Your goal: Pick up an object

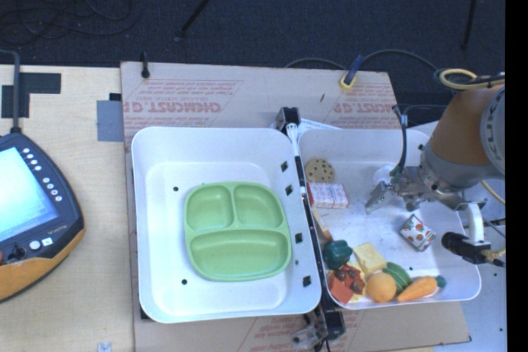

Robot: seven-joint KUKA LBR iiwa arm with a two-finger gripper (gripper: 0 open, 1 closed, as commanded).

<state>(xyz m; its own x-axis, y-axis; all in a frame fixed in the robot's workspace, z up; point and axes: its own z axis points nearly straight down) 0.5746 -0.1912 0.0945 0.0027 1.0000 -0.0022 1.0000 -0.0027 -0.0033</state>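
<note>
My gripper (394, 198) hangs low over the right bin (371, 152), near its middle, reaching in from the right. It is open, with its grey fingers spread and nothing between them. A small patterned cube (417, 232) lies just to its front right. A pink and white box (328, 194) and a round brown cookie (320, 171) lie to its left by the divider. Toy foods crowd the bin's front edge: a green piece (337, 254), a red piece (346, 279), a yellow wedge (369, 257), an orange ball (380, 287), a green pepper (398, 274) and a carrot (417, 288).
The left bin (157, 169) holds a green divided plate (236, 228). A black-clipped divider (299, 210) separates the bins. A pendant with a screen (29, 210) lies at the far left of the bench. Cables run behind the right bin.
</note>
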